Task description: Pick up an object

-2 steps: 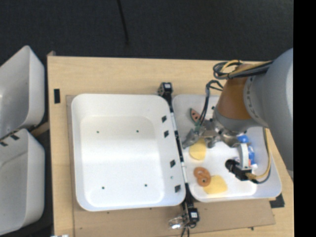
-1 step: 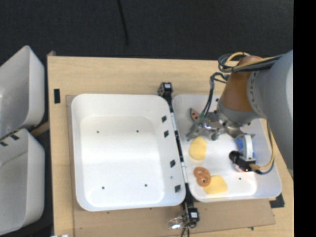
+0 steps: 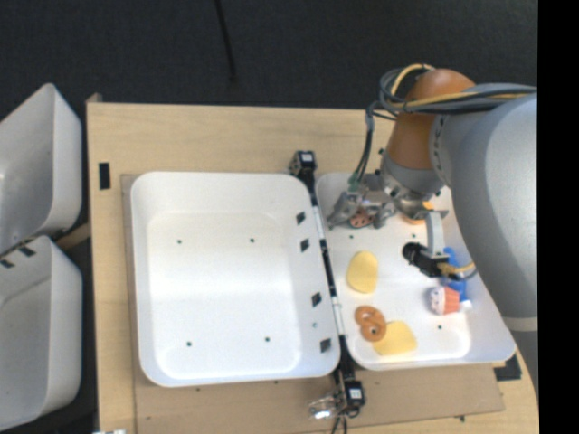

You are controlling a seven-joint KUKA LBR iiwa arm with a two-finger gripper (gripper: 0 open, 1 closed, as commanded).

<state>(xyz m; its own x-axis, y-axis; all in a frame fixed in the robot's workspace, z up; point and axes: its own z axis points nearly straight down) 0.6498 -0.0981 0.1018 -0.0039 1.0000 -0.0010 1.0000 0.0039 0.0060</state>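
Note:
My gripper [image 3: 362, 210] is low in the far left corner of the right bin [image 3: 470, 337], close to the divider between the bins. A small reddish-brown thing [image 3: 363, 215] shows right at the gripper; whether it is held is unclear. Nearer the front of the same bin lie a yellow lump [image 3: 363, 271], a brown ring-shaped piece [image 3: 368, 321] and a second yellow lump [image 3: 396, 339] touching it. A pink, white and blue item [image 3: 443, 301] and a blue and yellow item [image 3: 458, 268] lie near the right wall.
The left bin [image 3: 154, 215] stands beside the right one, their rims meeting along a line of black clips [image 3: 318, 269]. The grey arm [image 3: 493, 197] with its orange band [image 3: 425, 125] overhangs the right bin's right side. White casings [image 3: 36, 170] stand at far left.

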